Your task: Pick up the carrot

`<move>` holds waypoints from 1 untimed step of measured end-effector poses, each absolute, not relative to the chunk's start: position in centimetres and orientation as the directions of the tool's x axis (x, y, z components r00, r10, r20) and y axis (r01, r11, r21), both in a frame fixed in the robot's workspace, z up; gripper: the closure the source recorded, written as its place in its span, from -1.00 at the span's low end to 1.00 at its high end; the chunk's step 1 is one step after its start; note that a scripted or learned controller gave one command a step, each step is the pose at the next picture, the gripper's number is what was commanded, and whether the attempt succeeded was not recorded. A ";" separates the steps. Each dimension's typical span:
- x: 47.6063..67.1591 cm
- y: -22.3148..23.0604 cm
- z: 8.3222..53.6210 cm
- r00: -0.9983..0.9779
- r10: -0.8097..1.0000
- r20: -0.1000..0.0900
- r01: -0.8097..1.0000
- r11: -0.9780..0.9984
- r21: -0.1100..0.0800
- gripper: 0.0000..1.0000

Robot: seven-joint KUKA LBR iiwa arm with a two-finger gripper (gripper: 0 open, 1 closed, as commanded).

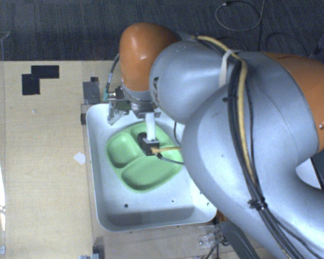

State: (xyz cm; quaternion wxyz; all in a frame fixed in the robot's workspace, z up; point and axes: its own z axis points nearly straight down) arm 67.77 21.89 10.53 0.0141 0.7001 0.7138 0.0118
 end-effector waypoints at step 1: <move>67.1 23.8 10.2 0.439 0.898 0.012 0.898 -0.439 0.000 -1.00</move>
